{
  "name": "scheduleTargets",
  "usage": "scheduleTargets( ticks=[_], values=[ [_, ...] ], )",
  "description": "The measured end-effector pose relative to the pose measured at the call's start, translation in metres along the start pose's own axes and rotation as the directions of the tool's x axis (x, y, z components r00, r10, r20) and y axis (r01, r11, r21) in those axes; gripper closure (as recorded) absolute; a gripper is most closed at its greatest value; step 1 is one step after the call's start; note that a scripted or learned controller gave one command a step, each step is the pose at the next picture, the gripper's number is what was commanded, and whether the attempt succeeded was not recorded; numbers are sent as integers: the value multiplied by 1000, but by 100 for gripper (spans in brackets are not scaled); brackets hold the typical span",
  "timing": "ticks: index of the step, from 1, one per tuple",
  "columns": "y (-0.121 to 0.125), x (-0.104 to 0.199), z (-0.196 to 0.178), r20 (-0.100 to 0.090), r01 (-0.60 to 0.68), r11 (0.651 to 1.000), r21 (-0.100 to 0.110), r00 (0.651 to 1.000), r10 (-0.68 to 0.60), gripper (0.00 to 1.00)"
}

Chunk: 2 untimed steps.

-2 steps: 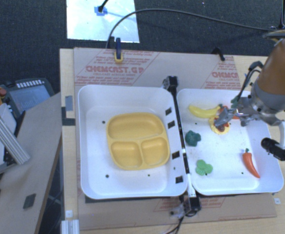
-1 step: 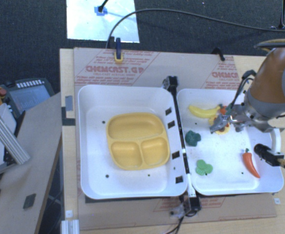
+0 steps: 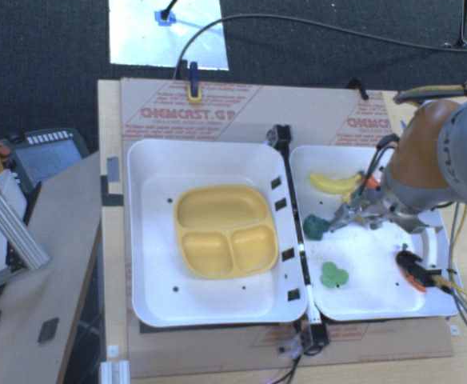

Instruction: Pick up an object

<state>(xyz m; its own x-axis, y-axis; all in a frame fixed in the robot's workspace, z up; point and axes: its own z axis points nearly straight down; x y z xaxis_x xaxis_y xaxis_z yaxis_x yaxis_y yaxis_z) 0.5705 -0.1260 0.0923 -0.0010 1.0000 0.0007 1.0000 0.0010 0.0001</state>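
Note:
In the right bin (image 3: 377, 294) lie a yellow banana (image 3: 332, 183) near the far wall, a dark green toy (image 3: 315, 228) by the left wall, and a light green leafy toy (image 3: 333, 276) toward the front. My gripper (image 3: 349, 213) hangs low over the bin's middle, just right of the dark green toy and in front of the banana. Nothing shows in its grasp. A small orange piece (image 3: 368, 183) shows at the banana's right end, partly hidden by the wrist.
The left bin (image 3: 149, 214) holds a yellow divided plate (image 3: 223, 230). A black divider with clips (image 3: 291, 214) runs between the bins. The grey arm with its orange band (image 3: 425, 150) covers the right bin's far right corner.

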Motion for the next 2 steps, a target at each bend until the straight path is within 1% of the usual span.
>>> scheduleTargets(
  ticks=[1, 2],
  values=[
    [1, 0, 7, 1, -1, 1000, 0, 1000, 1, 0],
    [2, 0, -3, 1, 0, 1000, -3, 1000, 0, 100]
  ],
)
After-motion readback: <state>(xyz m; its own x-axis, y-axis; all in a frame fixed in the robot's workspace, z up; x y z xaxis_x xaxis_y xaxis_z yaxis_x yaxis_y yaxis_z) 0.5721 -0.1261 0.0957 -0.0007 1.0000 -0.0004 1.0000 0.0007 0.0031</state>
